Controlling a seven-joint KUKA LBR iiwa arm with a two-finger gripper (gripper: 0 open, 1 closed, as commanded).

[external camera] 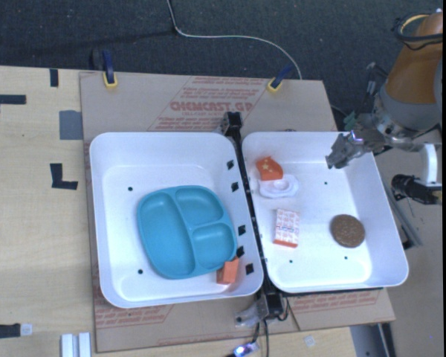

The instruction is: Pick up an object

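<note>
Orange block [227, 272] half under blue plate [186, 231], hand [343, 153] indistinct

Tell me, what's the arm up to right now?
Gripper over right bin's upper right corner, nothing between fingers. Brown disc below it, untouched. Path clear.

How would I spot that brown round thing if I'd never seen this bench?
Start at the right white bin, the one nearest the arm. Look toward its near right part: the brown disc lies flat there, apart from the others. It alone is dark and round; the small printed packet to its left is pale and rectangular.
</note>
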